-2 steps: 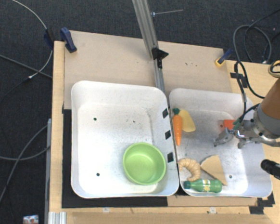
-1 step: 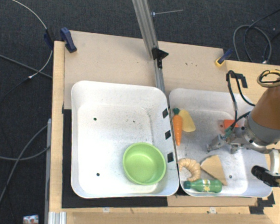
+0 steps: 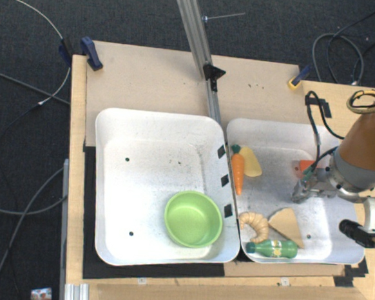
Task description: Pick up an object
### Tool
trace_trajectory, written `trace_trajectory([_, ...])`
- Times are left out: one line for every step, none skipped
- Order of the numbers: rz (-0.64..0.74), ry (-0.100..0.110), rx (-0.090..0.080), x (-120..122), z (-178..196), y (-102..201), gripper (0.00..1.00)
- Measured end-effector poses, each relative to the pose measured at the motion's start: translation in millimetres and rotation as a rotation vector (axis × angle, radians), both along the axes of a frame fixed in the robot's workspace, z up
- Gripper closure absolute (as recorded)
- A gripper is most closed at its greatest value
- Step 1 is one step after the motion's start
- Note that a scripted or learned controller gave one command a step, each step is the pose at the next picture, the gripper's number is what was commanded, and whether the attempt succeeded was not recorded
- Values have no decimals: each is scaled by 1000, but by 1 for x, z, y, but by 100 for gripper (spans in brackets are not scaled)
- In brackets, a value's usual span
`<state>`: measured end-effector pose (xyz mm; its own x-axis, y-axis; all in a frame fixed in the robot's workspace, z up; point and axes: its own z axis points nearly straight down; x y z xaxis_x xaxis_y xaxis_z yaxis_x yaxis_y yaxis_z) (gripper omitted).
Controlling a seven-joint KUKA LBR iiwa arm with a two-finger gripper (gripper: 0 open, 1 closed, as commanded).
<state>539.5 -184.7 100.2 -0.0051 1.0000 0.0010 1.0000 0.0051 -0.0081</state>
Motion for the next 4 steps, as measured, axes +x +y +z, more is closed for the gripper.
trace_trajectory([-2, -7, -1, 3, 39, -1, 100])
trace_trajectory([-2, -7, -2, 4, 78, 0, 100])
trace_trajectory([-2, -7, -2, -2, 121, 5, 100])
trace_trajectory([2, -5, 0, 12, 129, 61, 100])
